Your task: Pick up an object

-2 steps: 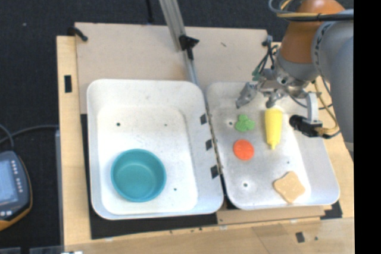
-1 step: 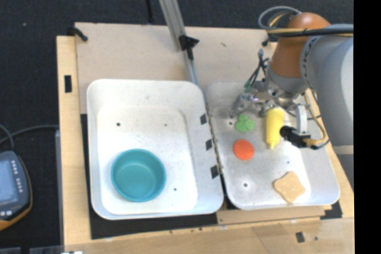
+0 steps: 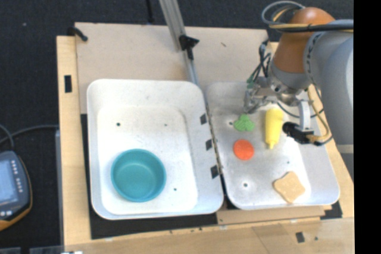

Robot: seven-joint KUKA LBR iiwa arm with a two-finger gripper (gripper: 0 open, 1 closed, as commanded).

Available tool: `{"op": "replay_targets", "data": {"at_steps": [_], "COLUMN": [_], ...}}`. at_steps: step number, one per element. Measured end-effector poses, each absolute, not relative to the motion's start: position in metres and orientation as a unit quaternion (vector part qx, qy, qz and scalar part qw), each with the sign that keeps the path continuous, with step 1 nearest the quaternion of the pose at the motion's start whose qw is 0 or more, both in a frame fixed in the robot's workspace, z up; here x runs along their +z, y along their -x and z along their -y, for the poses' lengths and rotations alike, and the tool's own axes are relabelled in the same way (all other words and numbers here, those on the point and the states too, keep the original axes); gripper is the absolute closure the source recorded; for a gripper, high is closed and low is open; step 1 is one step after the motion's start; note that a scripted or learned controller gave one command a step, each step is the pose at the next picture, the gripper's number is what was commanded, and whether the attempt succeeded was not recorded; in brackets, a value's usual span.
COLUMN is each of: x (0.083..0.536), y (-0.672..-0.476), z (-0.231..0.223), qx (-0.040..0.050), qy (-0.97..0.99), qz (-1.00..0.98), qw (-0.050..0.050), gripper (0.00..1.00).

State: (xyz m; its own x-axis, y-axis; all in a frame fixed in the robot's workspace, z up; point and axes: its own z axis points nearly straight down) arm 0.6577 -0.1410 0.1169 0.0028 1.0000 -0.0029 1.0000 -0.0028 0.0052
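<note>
The right bin [image 3: 315, 184] holds a green leafy piece [image 3: 243, 124], a round orange-red piece [image 3: 243, 150], a yellow banana-shaped piece [image 3: 272, 126] and a tan bread-like slice [image 3: 289, 187]. My gripper [image 3: 255, 98] hangs low over the back of this bin, just above and behind the green piece and left of the yellow piece. Nothing can be made out between its fingers. A teal bowl [image 3: 138, 174] sits in the front left of the left bin [image 3: 104, 104].
A slanted metal pole [image 3: 171, 9] rises behind the bins and ends at a clamp near their shared edge. The grey arm with its orange band [image 3: 300, 38] fills the upper right. A handheld device [image 3: 12, 184] lies off the bench at the left.
</note>
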Motion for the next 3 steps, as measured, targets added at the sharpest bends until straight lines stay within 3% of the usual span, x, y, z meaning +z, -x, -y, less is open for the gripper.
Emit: {"op": "replay_targets", "data": {"at_steps": [3], "x": [0.272], "y": [-0.649], "z": [0.140], "qx": [0.0003], "qy": [-0.706], "qz": [-0.708], "qw": [0.001], "gripper": [1.00]}}
